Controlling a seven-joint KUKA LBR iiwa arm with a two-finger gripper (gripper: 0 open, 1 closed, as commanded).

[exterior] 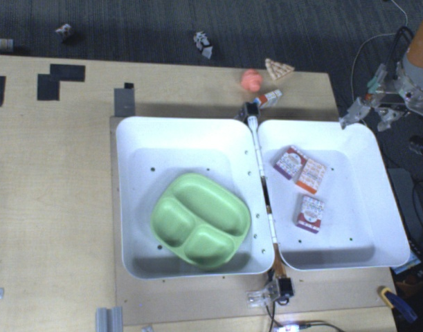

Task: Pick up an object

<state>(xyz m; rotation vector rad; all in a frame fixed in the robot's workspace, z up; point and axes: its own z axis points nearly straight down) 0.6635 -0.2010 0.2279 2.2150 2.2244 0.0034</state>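
Even overhead light, bright on bench (52, 185); white bins (190, 133) near overexposed, slight glare; soft shadow under green tray (201, 218) and inside near walls; dark floor grainy; overall mildly soft, low resolution.

- The camera is looking down at a slant from above the bench (52, 185), taking in both white bins, the left bin (128, 185) and the right bin (377, 185).
- It is sitting far enough back to be catching dark floor (163, 12) beyond the bench's far edge.
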